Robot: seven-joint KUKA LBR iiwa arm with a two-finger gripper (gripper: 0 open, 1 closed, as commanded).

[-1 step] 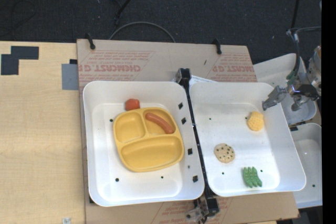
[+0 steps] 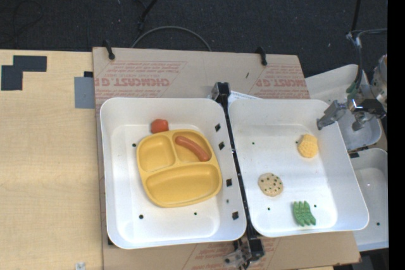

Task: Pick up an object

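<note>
The gripper (image 2: 345, 112) is hovering at the right bin's (image 2: 329, 218) upper right rim, with the arm reaching in from the right. Two dark fingers are showing, spread apart, with nothing between them; the hand is holding no object.

The candidate objects are lying loose on the right bin's floor, well apart from one another, which is leaving room around each for a grasp. The corn (image 2: 308, 147) is sitting nearest the gripper, just below and to its left. The cookie (image 2: 271, 184) is resting near the bin's middle. The green piece (image 2: 304, 213) is lying near the lower edge.

The left bin (image 2: 120, 212) is holding a yellow tray (image 2: 180, 190). A sausage (image 2: 193, 147) is lying in the tray's upper right compartment, and a red piece (image 2: 159, 126) is sitting outside the tray, touching its upper rim.

Judging by position, the pick is not yet begun, and the corn is likely offering the shortest approach.
</note>
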